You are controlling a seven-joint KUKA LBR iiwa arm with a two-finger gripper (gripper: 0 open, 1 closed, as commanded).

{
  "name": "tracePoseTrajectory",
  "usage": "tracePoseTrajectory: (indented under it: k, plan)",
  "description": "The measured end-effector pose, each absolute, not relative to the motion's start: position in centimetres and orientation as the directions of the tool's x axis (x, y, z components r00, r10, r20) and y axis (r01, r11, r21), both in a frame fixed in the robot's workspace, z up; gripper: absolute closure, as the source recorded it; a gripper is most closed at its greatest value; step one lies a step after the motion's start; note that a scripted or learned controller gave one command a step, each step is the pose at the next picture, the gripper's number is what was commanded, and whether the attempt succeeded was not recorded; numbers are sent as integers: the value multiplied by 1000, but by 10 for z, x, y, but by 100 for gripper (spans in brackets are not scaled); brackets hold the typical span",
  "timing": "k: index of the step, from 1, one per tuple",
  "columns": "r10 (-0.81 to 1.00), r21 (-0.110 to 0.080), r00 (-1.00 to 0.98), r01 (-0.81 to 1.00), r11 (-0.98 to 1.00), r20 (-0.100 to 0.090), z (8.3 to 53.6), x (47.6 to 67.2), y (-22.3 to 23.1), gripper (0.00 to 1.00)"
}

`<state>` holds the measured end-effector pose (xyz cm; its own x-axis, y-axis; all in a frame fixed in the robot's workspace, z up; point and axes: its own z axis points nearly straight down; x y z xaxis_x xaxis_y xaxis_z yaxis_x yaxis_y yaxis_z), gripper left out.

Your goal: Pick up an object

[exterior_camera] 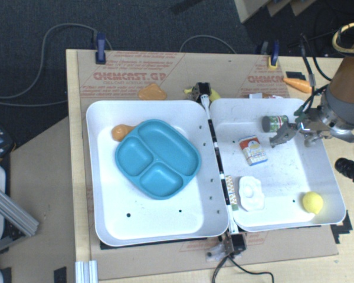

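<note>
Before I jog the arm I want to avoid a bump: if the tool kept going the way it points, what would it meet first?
Probably the small red-and-white box, lying down-left of the tool in the right bin. Height above the floor is unclear, so it might pass over.

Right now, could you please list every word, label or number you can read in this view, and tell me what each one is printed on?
"CHEMCAST GP": red print on the brown board behind the left bin.
A second red print on the board behind the right bin: too blurred to read.
Small red-and-white box: print too small to read.
Green can: label too blurred to read.
</note>
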<state>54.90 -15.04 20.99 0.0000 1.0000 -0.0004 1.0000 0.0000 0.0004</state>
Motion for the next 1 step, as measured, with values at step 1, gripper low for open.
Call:
tracePoseTrajectory:
  k: [1]
  plan:
    - [1000,-11,-6,1000,6,5,103,560,-89,0]
